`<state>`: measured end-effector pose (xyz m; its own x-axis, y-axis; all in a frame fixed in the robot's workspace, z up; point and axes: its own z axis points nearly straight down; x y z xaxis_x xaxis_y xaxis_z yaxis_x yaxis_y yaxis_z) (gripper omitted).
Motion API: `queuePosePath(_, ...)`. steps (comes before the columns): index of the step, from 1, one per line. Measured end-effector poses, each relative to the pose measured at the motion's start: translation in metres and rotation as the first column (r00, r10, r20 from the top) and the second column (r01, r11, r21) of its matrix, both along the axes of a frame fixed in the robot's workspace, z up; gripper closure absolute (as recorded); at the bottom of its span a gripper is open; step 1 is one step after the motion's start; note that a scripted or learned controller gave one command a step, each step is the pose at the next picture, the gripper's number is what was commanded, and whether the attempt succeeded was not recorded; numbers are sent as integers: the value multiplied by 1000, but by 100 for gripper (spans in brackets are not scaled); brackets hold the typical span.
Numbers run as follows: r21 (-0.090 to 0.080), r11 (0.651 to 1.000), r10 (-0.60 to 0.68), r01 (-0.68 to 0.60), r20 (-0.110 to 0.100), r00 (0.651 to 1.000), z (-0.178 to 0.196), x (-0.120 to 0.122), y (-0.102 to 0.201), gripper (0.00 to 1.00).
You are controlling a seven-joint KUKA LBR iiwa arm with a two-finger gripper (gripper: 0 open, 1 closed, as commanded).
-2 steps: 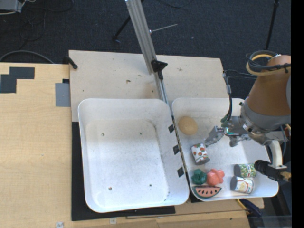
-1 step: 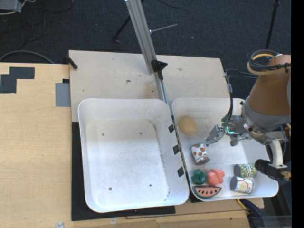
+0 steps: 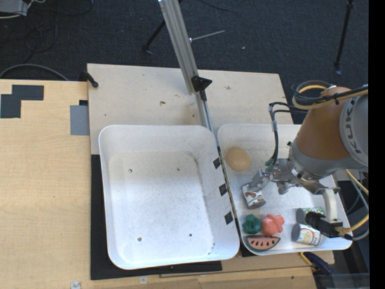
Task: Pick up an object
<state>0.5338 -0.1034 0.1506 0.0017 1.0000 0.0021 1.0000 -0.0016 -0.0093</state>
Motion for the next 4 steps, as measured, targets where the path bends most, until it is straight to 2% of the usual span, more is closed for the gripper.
queuePosePath(1, 0, 1000, 0, 0, 0, 1000, -54, -2, 1, 0)
queuePosePath(2, -1, 1000, -8, 8, 4, 1000, -41, -1, -1, 100)
queuePosePath(4, -2, 1000, 2, -2, 11, 1000, 49, 7, 0, 100)
